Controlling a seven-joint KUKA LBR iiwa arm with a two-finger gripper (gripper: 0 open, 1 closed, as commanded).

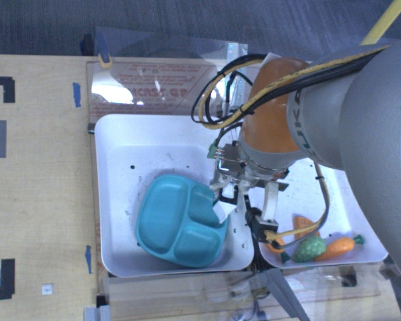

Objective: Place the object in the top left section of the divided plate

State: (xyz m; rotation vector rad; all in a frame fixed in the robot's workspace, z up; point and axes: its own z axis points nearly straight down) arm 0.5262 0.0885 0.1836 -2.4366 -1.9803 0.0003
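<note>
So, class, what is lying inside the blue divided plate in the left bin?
The three sections of the plate look bare where they show. The gripper hangs over its upper right edge and covers that corner, so anything beneath it cannot be seen.

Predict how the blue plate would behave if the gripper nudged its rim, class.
The plate looks like rigid moulded plastic, so it would probably slide whole rather than bend. It seems light and shallow; the smooth white bin may let it skid. Its raised rim and dividers could catch a finger.

claw [228, 198] over divided plate [180, 223] | plate in left bin [113, 179]
</note>
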